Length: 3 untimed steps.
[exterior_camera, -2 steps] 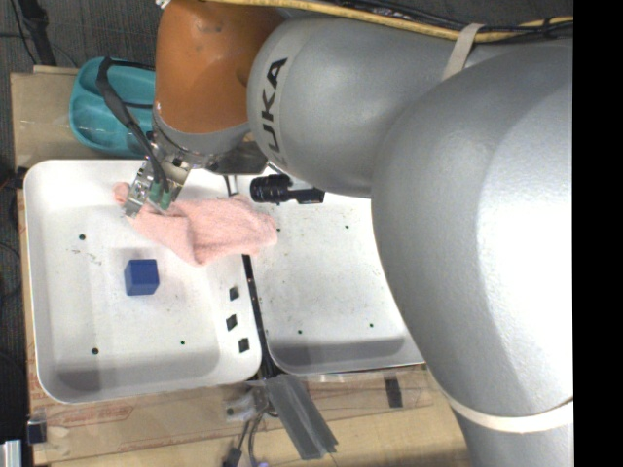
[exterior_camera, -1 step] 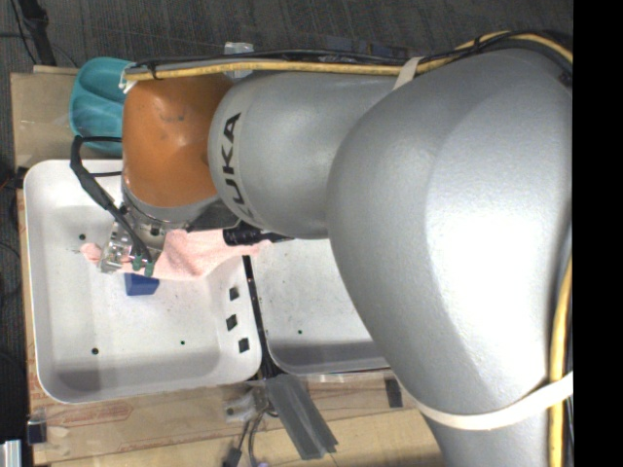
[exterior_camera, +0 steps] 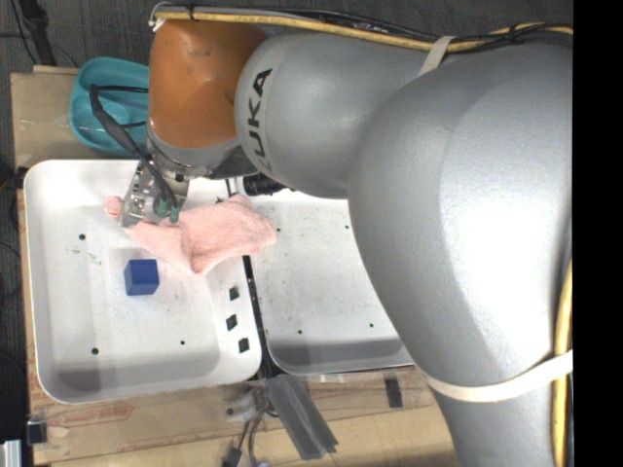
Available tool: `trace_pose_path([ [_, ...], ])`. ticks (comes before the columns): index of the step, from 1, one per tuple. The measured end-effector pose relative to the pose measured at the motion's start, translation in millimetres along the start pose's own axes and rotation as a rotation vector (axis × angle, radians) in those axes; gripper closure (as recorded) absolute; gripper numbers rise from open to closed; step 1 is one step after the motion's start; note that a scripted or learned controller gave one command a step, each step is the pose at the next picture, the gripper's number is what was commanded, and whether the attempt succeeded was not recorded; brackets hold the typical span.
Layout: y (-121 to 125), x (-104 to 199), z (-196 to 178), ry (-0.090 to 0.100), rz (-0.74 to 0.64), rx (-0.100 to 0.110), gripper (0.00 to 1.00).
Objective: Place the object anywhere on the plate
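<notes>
Two bins share the bench. In the left bin point(exterior_camera: 58, 358) a blue cube point(exterior_camera: 141, 276) lies alone; beyond it the gripper point(exterior_camera: 156, 202) sits low on the pink cloth's point(exterior_camera: 214, 233) left end, its state impossible to tell. The cloth drapes over the divider toward the right bin point(exterior_camera: 321, 309). No plate is recognisable, so limp fabric could slip or snag the rim.

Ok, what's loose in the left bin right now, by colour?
Pink: 1, cloth, lying over the edge toward the right bin
Blue: 1, cube, on the floor of the left bin
Total: 2
The gripper is at the cloth's left end.
</notes>
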<state>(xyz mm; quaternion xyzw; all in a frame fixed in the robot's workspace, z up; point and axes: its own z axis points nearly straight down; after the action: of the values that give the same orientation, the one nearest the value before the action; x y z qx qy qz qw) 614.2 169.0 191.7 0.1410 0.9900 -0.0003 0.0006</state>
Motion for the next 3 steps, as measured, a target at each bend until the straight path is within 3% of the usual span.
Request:
trace_pose_path([
  [1,21.2,66.4,72.5,0.003,-0.460,0.001,1.00],
  [2,-59.9,60.1,51.7,0.003,-0.607,0.000,1.00],
  [3,-122.9,96.9,-19.7,-0.001,-0.620,0.000,1.00],
])
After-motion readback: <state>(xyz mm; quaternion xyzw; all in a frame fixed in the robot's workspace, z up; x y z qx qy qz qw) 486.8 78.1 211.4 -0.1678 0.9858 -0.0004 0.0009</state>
